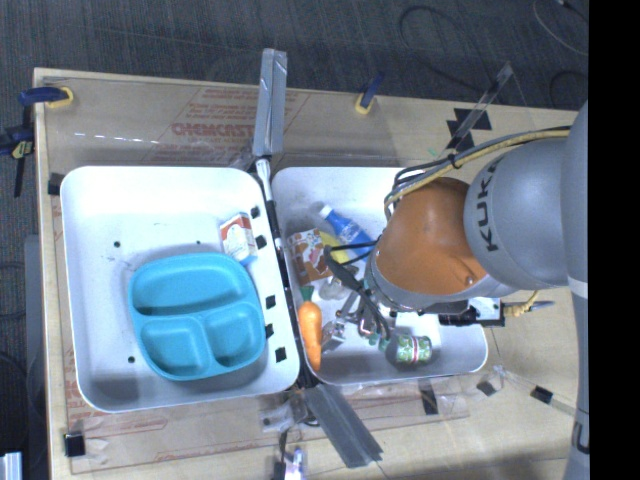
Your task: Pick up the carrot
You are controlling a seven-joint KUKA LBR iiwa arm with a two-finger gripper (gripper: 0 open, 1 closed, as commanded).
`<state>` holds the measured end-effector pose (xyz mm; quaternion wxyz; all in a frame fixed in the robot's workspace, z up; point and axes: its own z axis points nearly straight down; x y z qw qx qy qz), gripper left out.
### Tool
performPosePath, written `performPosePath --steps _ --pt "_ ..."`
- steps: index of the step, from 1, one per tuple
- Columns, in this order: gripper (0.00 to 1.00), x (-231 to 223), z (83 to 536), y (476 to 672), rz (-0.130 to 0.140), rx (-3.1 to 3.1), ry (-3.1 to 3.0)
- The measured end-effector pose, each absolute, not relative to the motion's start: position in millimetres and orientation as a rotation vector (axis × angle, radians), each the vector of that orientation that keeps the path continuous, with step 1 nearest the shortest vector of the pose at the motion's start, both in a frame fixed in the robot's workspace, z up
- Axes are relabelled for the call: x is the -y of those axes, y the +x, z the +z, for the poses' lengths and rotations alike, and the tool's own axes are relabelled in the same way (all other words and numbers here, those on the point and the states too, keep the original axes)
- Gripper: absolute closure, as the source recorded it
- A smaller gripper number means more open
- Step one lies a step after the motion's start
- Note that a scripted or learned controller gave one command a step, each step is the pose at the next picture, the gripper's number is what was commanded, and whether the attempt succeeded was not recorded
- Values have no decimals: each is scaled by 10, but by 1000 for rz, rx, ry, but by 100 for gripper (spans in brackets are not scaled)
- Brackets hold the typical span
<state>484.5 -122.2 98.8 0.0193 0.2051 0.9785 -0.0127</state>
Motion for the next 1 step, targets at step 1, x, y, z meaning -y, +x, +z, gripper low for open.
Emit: performPosePath --steps 1 --pt "100 1181 1031 4820 -32 -3059 632"
